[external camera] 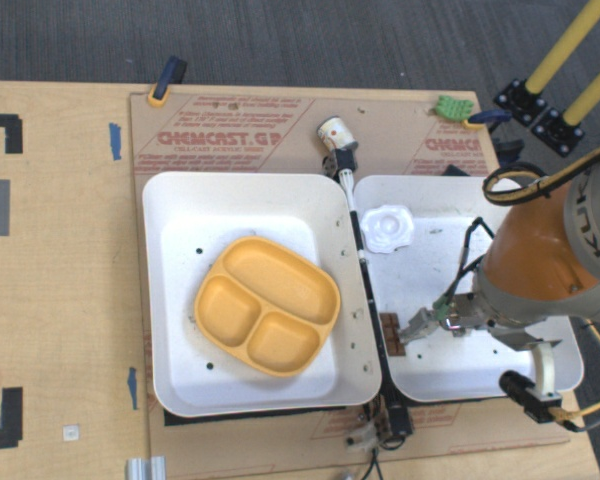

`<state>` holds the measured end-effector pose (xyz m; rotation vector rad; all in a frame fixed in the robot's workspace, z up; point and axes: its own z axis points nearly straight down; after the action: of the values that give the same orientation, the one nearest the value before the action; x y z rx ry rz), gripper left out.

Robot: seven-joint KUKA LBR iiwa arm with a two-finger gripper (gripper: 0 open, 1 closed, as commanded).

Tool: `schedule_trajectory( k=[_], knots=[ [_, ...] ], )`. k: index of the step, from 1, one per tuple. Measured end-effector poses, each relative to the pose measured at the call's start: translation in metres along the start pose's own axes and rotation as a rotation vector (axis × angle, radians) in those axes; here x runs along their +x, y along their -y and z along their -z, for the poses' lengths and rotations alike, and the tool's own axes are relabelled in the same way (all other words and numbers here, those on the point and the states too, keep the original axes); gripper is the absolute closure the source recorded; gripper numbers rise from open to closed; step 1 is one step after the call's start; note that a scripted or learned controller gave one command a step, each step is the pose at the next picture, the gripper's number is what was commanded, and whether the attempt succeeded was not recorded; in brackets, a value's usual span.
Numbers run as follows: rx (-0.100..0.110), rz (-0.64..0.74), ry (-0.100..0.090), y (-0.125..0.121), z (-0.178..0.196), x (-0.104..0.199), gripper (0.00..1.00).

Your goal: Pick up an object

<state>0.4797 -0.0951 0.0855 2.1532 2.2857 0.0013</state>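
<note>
Bright even overhead light, soft faint shadows, white bins [170,298] nearly overexposed, focus sharp throughout

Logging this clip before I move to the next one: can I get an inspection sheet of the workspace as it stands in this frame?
Surface: wooden bench with a cardboard sheet under two white bins; left bin, right bin.
Job's things: yellow three-compartment tray lying flat in the left bin; small white crumpled object in the right bin's far left corner.
Clutter: blue and yellow clamp and green clamp at the cardboard's far edge.
Grippers: claw low over the right bin near its left wall, nothing visibly held.
Cables: black cable running down the arm.
Surroundings: grey carpet; yellow poles at top right.
</note>
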Motion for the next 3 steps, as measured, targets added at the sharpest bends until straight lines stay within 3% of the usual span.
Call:
schedule_trajectory(
  k=[1,2,3],
  knots=[
    [-0.001,-0.254,0.000,-0.048,0.000,-0.058,0.00],
    [0.000,-0.164,0.000,-0.113,0.000,-0.102,0.00],
    [0.004,-0.328,-0.001,-0.185,-0.001,-0.026,0.00]
  ],
)
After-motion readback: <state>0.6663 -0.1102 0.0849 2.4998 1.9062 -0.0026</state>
